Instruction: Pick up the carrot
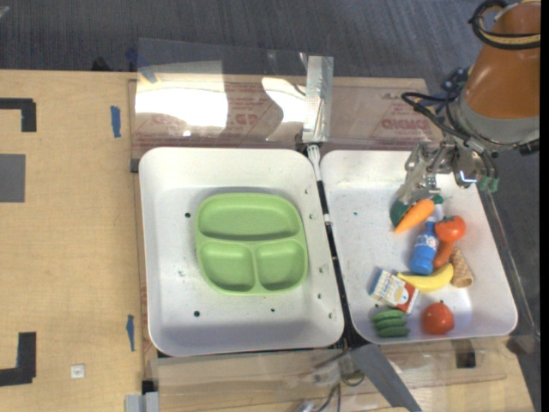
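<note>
Camera view, one carrot (415, 215), two tomatoes, one banana, jaws' state cannot tell.

The gripper (420, 189) hangs just above the carrot (413, 215) in the right bin (356, 187).

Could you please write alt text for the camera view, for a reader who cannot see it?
The arm's tool hangs just above the carrot, which lies in the right bin with a blue bottle, banana, tomato and other toy foods. The left bin holds a green divided plate.
</note>
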`<action>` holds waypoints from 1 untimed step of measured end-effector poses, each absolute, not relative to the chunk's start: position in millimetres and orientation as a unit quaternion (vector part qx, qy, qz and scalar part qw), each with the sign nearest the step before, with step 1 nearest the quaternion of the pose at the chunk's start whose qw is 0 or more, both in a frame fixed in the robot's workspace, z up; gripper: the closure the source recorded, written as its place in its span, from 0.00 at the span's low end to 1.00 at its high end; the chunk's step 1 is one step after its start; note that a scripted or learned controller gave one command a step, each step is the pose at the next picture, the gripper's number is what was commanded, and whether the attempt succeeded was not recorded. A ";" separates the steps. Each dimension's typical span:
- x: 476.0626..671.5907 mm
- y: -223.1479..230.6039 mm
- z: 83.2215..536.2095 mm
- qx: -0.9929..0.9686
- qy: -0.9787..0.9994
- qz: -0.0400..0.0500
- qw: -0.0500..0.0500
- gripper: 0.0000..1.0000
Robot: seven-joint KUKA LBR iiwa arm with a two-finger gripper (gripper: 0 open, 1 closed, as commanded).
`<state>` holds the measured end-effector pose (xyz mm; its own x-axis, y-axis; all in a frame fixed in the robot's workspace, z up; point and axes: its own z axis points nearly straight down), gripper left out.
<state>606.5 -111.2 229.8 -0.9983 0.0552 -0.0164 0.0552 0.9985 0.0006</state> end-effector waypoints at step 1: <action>520.2 -145.3 297.5 -0.093 0.996 -0.002 0.005 1.00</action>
